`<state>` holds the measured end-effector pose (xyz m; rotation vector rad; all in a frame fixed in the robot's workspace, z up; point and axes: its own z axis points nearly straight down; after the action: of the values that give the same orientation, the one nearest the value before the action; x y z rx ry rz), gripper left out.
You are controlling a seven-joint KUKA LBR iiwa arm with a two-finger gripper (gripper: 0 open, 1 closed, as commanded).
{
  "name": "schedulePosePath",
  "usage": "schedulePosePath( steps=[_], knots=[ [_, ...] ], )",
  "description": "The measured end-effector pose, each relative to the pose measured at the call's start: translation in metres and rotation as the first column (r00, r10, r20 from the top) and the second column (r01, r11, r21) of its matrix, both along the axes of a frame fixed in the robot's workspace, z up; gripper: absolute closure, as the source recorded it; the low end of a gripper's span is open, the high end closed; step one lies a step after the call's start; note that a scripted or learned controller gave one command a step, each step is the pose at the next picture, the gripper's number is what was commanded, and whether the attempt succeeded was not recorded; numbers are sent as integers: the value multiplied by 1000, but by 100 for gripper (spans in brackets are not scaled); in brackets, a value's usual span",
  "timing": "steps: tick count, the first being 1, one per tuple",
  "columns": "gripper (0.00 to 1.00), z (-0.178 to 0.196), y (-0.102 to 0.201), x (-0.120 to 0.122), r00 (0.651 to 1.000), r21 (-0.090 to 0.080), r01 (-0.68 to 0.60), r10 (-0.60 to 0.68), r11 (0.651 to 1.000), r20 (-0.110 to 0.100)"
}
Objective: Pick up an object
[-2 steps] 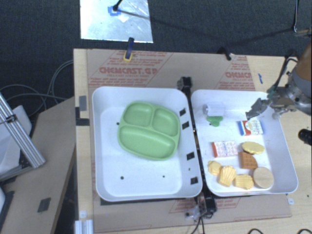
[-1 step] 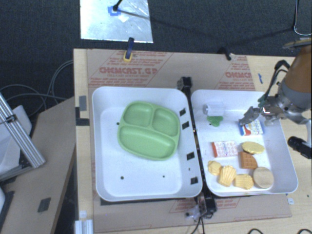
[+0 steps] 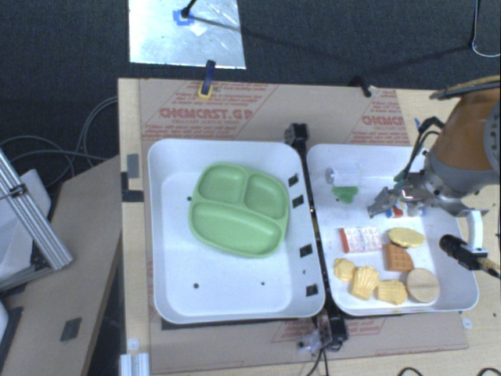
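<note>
Snacks [image 3: 387, 266] are lying ungrasped in right bin [image 3: 466, 294]; gripper [image 3: 389, 202] is hovering above them, finger state indeterminable. Pick not yet done.

You were looking at a moderately lit, slightly soft picture with a cool cast. Light fell from above, fairly even. The two shallow white plastic bins [image 3: 172, 233] were the brightest areas, close to washing out. A square sheet of shiny metal foil [image 3: 186, 22] at the top threw back patchy glare. The dark carpeted floor [image 3: 55, 45] stayed dim and grainy. Shadows under the pale green divided plate [image 3: 239, 208] were faint and blurred.
</note>
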<state>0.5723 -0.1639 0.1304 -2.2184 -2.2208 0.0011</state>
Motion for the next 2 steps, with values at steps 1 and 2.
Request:
schedulePosePath(
  steps=[1,2],
  knots=[
    [0,-48,0,0,1000,-1,1,-1,1000,1],
    [100,-35,0,2,1000,-2,1,-1,1000,7]
  ],
)
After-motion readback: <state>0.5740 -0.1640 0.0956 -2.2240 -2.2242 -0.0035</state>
